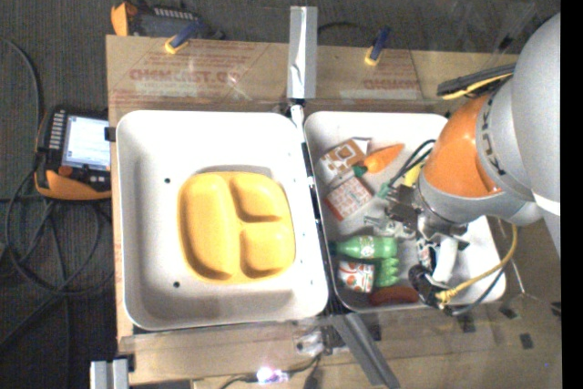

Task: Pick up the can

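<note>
The can (356,275), with a red, white and green label, lies on its side near the front of the right bin (474,291). A green bottle (368,247) lies just behind it and a red item (393,294) is at its right. My gripper (402,221) hangs over the middle of the right bin, under the orange wrist band (455,168). It is above and to the right of the can, close to the cap end of the bottle. The wrist and cables hide part of the bin floor on the right.
Two small cartons (344,158) (350,196) and an orange carrot (382,158) lie at the back of the right bin. The left bin (146,150) holds a yellow divided plate (239,225). A metal post (301,50) stands behind the divider.
</note>
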{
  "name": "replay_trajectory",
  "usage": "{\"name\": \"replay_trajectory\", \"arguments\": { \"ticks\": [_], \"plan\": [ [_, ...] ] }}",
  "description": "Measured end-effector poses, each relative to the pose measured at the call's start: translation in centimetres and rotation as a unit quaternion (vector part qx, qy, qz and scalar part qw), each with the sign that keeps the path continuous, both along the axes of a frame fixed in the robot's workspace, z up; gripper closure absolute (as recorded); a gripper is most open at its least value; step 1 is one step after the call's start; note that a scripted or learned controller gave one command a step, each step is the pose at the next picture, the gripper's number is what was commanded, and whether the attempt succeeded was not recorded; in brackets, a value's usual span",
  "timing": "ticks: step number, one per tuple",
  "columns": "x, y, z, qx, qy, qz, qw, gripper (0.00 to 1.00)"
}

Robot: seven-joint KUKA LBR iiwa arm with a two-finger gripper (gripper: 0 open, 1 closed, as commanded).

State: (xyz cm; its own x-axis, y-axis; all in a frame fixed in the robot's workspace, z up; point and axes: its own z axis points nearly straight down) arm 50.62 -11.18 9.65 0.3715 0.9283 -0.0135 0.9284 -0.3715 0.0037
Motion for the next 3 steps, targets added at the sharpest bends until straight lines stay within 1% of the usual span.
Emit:
{"name": "replay_trajectory", "arguments": {
  "ticks": [1, 2, 3],
  "plan": [
    [-0.6, -0.2, -0.4, 0.001, -0.003, 0.319, 0.9478, 1.0],
    [2.3, -1.7, -0.2, 0.0064, 0.004, -0.072, 0.9973, 1.0],
    [3.4, -2.7, -0.8, 0.0079, -0.005, -0.299, 0.9543, 1.0]
  ]
}}
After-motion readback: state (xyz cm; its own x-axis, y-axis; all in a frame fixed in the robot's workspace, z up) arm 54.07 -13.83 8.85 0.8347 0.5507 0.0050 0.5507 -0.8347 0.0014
